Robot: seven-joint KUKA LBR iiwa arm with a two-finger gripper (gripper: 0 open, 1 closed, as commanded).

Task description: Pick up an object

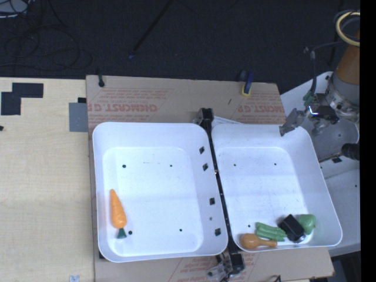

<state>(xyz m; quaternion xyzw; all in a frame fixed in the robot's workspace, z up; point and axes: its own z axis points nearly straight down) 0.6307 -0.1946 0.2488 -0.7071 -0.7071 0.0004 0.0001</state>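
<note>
- While the arm [346, 69] hangs back past the right bin's [305, 157] far corner, I can't tell how the gripper [314, 113] is set.
- Pickable items: carrot [117, 210] lying alone in left bin [147, 157]; 4 pieces huddled touching in right bin's near corner, probably slid there: green pod [270, 231], black block [291, 227], green piece [306, 221], orange gourd [256, 241].
- Bins sit on cardboard [176, 101] over pale bench [41, 187]; cables [35, 4] on dark floor behind.

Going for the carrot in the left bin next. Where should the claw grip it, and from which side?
Grip the carrot across its thick orange middle, coming straight down. It lies flat, lengthwise along the left bin's left wall, so set the fingers crosswise; the wall side looks tight.
</note>
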